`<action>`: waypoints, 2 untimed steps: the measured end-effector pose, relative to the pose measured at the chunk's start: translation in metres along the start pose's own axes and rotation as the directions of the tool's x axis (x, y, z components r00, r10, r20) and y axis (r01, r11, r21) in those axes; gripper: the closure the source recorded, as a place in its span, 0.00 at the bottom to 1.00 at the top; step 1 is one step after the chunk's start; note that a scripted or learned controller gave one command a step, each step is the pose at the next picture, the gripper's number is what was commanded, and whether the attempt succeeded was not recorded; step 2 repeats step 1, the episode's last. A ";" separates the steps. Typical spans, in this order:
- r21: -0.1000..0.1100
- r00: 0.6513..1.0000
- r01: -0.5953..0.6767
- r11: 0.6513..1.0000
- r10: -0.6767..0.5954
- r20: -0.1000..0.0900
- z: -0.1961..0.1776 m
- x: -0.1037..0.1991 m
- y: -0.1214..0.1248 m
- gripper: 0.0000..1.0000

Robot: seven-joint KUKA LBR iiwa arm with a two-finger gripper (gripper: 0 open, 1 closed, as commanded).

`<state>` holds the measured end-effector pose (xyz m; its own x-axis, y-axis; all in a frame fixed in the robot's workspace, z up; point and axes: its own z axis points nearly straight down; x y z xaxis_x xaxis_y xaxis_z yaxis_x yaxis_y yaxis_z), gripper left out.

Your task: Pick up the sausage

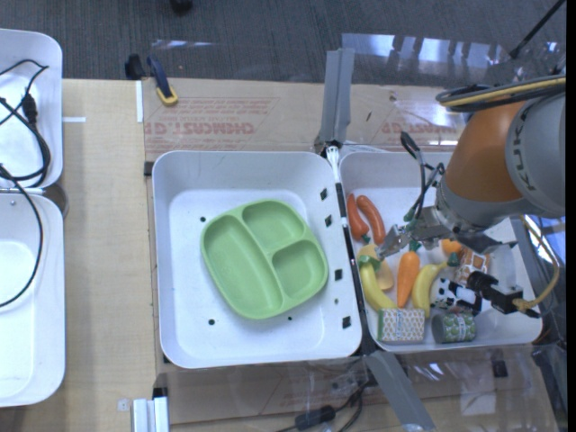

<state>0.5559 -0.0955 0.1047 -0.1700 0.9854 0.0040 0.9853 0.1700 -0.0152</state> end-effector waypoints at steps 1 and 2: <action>0.000 1.000 0.000 1.000 0.000 0.000 0.000 0.000 0.000 0.00; 0.000 1.000 0.000 1.000 0.000 0.000 0.000 0.000 0.000 0.00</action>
